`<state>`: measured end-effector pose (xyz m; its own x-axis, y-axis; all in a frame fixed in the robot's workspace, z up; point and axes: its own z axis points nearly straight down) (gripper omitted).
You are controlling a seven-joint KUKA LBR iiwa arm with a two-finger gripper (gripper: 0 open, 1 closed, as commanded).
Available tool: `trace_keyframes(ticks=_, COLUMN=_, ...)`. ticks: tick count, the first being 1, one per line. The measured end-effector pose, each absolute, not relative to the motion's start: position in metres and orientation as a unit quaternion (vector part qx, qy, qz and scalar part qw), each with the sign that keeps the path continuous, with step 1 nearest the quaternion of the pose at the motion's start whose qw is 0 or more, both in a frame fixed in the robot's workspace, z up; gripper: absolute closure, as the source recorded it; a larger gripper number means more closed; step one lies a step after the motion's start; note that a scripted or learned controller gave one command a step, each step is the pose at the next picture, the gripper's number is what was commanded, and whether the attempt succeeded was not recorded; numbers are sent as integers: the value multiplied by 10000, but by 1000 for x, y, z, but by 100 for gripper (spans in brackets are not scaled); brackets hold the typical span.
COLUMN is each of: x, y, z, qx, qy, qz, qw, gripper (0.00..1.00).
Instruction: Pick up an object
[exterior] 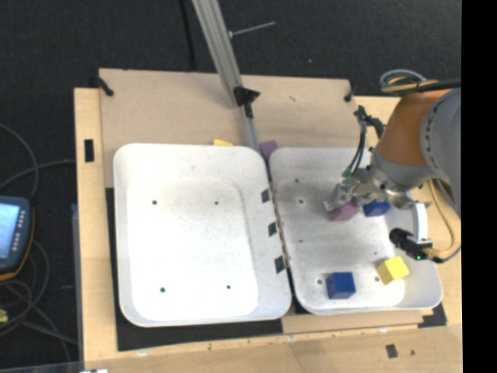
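**Gripper low in right bin, at purple piece**

Down in the right-hand bin [311, 162], upper middle of its floor. Gripper [342, 200] right at a small purple block [342, 211], apparently touching or just above its top edge. Fingers too small and blurred to read: cannot tell whether spread, closed, or gripping anything. No claim of a hold on the purple block.

Just beside it, toward the arm, a small blue piece [376, 207], partly tucked under the wrist. Well apart, near the front rim: blue cube [340, 284] and yellow cube [393, 270]. Left bin [132, 169] to the side. Outside the bins, at the back rim: scrap of yellow [223, 142] and scrap of purple [269, 148].

Step in hand, by judgement: the grasp attempt itself, at or near contact with the purple block. Next move calls for a firm close around the block, then a straight lift clear of the floor. Risk: crowding from the blue piece alongside; block nudged rather than caught.
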<state>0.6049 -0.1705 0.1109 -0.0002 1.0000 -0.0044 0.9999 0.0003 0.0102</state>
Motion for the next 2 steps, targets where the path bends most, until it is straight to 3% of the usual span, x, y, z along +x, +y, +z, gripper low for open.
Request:
trace_keyframes(ticks=1, x=561, y=-73, z=201, qx=7037, qy=7105, qz=34, qw=14, gripper=100)
trace_keyframes(ticks=2, x=561, y=-78, z=207, qx=7063, qy=7079, qz=14, qw=10, gripper=100)
